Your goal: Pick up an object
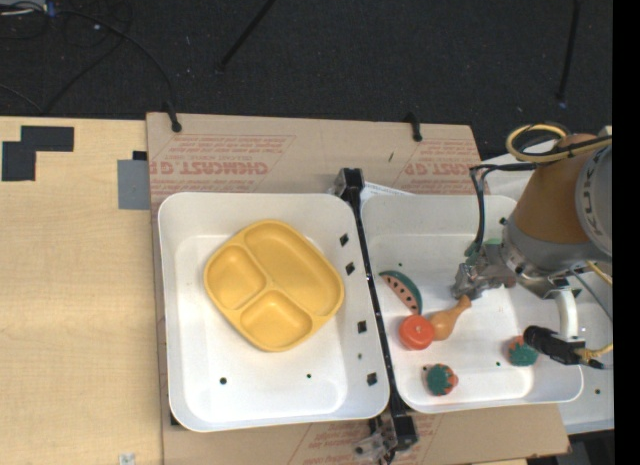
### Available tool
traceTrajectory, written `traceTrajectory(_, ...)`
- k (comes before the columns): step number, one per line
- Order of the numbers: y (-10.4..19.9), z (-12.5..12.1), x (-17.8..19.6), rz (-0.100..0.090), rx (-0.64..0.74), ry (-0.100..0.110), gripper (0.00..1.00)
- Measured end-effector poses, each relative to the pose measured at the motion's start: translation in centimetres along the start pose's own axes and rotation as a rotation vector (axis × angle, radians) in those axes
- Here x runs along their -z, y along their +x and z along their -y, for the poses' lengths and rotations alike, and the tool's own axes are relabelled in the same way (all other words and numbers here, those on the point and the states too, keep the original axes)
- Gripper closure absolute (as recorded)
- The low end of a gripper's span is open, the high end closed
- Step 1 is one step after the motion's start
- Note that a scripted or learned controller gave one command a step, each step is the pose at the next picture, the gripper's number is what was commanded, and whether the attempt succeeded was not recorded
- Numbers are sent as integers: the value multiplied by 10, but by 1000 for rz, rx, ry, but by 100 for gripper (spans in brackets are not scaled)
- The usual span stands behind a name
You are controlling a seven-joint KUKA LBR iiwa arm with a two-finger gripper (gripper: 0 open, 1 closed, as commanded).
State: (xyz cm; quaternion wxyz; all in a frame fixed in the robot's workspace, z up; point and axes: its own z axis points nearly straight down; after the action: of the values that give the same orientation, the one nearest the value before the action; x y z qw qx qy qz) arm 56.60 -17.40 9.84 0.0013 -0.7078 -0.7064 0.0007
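Pale wooden surface [70,283] under a dark backdrop, with two white bins being carried on it side by side. The red ball [417,332] in the right bin [440,215] is being used as the reference mark.

- Well left of the ball, in the left bin [180,353]: a yellow divided plate [273,283].
- Just behind the ball: a watermelon slice [403,291].
- Touching the ball's right side: a tan club-shaped piece [450,317], slanting away toward the gripper.
- Near the ball, in front and slightly right: a green-and-red piece [440,379].
- Well right of the ball: a small green piece [522,355].

The gripper [473,279] is being held low, behind and to the right of the ball, just at the tan piece's far end. Whether it is open or closed cannot be told, and nothing is being seen in its hold.

Judged step: an approach is being made, and no grasp is confirmed. The tan piece is being read as the likely target. The next move calls for the gripper to be centred on that piece, clear of the ball, then closed and raised.
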Motion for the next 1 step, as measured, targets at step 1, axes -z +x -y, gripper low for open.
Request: traceTrajectory(1, -10, 0, 52, 1, 0, -4, 100)
